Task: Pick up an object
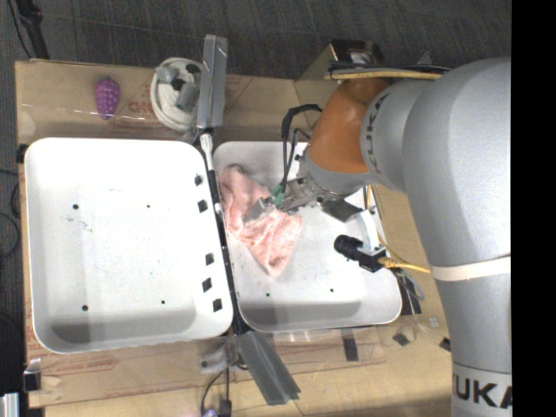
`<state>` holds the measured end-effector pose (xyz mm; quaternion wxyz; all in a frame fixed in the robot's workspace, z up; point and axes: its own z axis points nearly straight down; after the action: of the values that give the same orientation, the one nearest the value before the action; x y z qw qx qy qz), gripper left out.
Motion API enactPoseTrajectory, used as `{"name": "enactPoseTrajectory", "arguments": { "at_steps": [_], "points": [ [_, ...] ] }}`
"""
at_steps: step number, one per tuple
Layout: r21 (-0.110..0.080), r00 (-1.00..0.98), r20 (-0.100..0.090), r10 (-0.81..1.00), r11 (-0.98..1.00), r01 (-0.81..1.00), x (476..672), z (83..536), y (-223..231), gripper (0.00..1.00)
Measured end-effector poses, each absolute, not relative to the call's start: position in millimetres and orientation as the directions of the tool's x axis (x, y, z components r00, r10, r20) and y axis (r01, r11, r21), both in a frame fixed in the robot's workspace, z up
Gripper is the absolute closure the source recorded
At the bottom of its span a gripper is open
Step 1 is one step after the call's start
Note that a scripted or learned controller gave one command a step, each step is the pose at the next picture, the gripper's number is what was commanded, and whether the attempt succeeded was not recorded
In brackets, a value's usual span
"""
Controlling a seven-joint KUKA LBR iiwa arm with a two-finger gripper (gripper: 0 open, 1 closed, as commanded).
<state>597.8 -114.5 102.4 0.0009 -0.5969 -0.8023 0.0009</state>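
A crumpled pink cloth [261,222] lies in the right bin [317,307], against its left wall. My gripper [261,208] reaches in from the right and sits low over the cloth's middle, its metal fingertips touching or pressing into the fabric. The grey arm with its orange band [343,133] looms over the bin's upper right part. The fabric hides the fingertips.
The left bin [113,241] lies beside it, past a metal divider [213,224]. Beyond the bins on the bench sit a purple object [107,96] and a white cable coil [176,92]. A black fitting [356,250] pokes in at the right bin's right side.
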Motion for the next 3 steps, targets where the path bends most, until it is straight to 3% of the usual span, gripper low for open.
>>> {"name": "enactPoseTrajectory", "arguments": {
  "at_steps": [1,2,3],
  "points": [
    [-0.004,-0.290,0.002,0.957,0.290,0.957,529.0,91.9,-117.3,0.00],
    [-0.005,-0.294,0.001,0.956,0.294,0.956,529.3,101.5,-118.0,1.00],
    [-0.005,-0.294,0.001,0.956,0.294,0.956,529.4,101.6,-117.9,0.00]
  ]
}}
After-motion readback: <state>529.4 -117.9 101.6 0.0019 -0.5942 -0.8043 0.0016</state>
